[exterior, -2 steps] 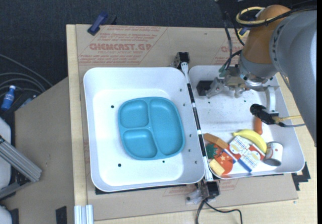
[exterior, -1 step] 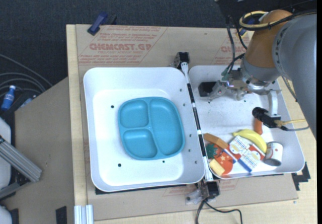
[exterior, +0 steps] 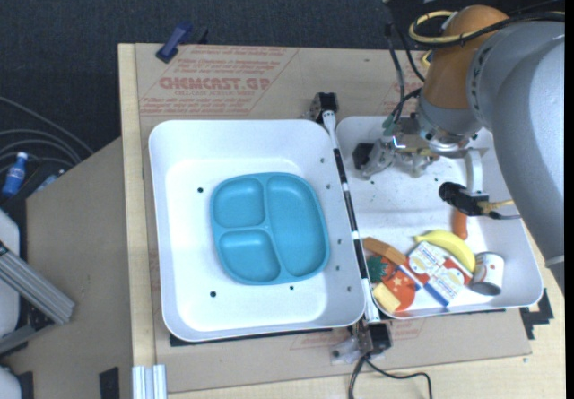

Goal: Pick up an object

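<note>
My gripper (exterior: 401,153) hangs low over the far part of the right bin (exterior: 395,200), above bare white floor, with no object seen between its parts. The bin's objects lie in a cluster at the near right: a yellow banana (exterior: 451,247), a colourful carton (exterior: 433,273), an orange-red toy (exterior: 397,291) and a brown-orange piece (exterior: 385,253). A small orange stick (exterior: 460,226) lies just beyond the banana. A grey and white roll (exterior: 490,270) rests against the right wall.
The left bin (exterior: 179,164) holds a blue divided plate (exterior: 268,227) in its middle. A raised divider (exterior: 345,200) separates the two bins. The grey arm with its orange band (exterior: 462,65) comes in over the right bin's far right corner.
</note>
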Robot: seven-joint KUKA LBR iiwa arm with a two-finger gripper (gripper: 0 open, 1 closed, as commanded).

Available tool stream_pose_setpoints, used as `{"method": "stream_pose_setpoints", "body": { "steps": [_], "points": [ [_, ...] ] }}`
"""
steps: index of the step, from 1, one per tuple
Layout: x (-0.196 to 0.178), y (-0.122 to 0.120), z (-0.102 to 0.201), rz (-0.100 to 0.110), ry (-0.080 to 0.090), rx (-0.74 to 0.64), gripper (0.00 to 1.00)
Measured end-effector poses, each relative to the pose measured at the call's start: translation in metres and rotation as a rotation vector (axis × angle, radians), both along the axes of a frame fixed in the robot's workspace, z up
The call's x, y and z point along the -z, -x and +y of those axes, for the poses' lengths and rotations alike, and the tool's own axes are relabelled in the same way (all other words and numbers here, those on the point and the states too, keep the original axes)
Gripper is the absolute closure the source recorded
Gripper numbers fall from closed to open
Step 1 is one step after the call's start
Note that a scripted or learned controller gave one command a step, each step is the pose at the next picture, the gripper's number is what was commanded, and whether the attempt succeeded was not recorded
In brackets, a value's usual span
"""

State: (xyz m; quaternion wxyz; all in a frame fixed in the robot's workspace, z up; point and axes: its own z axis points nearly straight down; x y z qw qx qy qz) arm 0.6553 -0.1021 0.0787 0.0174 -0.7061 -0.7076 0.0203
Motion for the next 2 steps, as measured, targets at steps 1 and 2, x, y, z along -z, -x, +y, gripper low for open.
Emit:
{"method": "stream_pose_setpoints", "body": {
  "steps": [1, 2],
  "points": [
    [-0.0107, -0.0015, 0.0036, -0.004, -0.006, 0.000, 1.00],
    [-0.0108, -0.0015, 0.0038, -0.004, -0.006, 0.000, 0.00]
  ]
}}
